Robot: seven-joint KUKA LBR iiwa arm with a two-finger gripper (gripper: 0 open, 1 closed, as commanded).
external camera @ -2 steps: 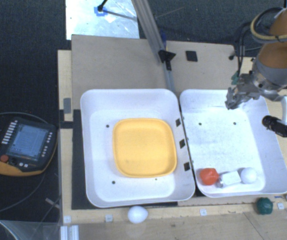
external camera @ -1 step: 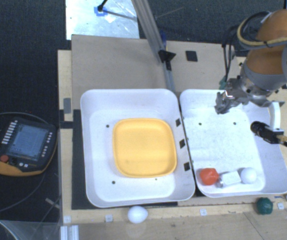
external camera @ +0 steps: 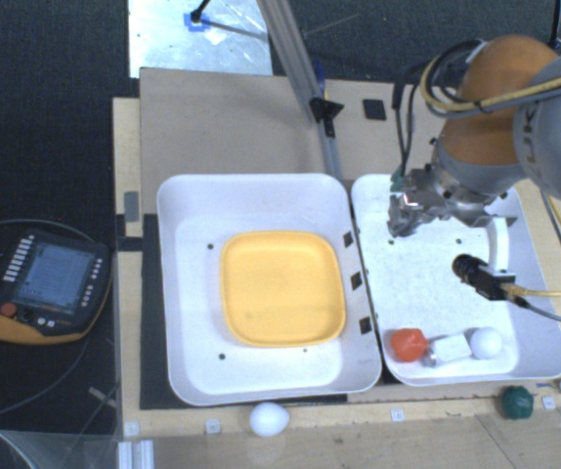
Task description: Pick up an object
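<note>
Lying in a row along the near wall of the right bin (external camera: 417, 291) are three small objects: one rounded red lump (external camera: 407, 344), one pale oblong piece (external camera: 449, 349) and one smooth white ball (external camera: 486, 342). The oblong piece sits between the other two and close beside each. The gripper (external camera: 401, 221) is over the far left part of the same bin, well apart from all three and with nothing seen in its grasp; whether it is spread or closed cannot be told. Both bins are shallow, white and round-cornered, with speckled floors. The left bin (external camera: 188, 262) holds one square yellow plate (external camera: 282, 287) with a matte surface and rounded corners. On the tan bench (external camera: 232, 115), outside the bins, are one white egg-shaped object (external camera: 269, 419) just in front of the left bin and one dark green ball (external camera: 516, 402) in front of the right bin. One handheld controller (external camera: 46, 286) with a screen lies on the dark floor at far left.
</note>
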